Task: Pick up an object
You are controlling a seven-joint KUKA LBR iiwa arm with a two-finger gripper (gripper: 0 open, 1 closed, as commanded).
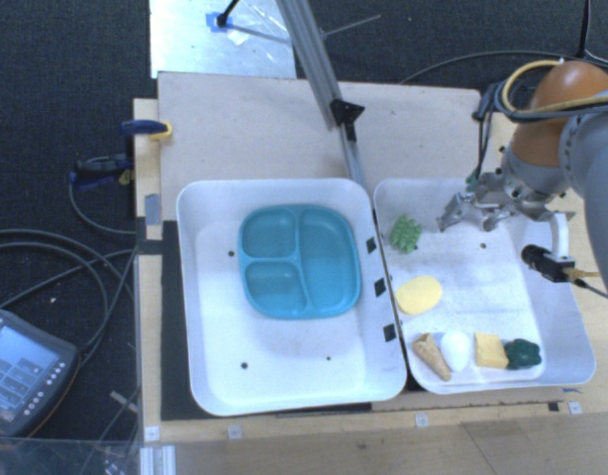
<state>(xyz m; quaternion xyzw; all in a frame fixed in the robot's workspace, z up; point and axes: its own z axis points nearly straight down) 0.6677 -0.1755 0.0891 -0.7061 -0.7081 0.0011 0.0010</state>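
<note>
Resting on a pale bench over dark carpet: two white bins. Holding a blue divided plate in the left bin; carrying food toys in the right bin. Hovering over the right bin's far end, the claw, fingers spread, gripping nothing. Lying nearest, just left of the claw: a green broccoli piece, close to the bin's left wall. Sitting nearer the camera with bare floor around it: a yellow lemon.

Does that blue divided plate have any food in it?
Empty. All three compartments of the blue plate show bare blue; the food pieces lie in the right bin.
</note>
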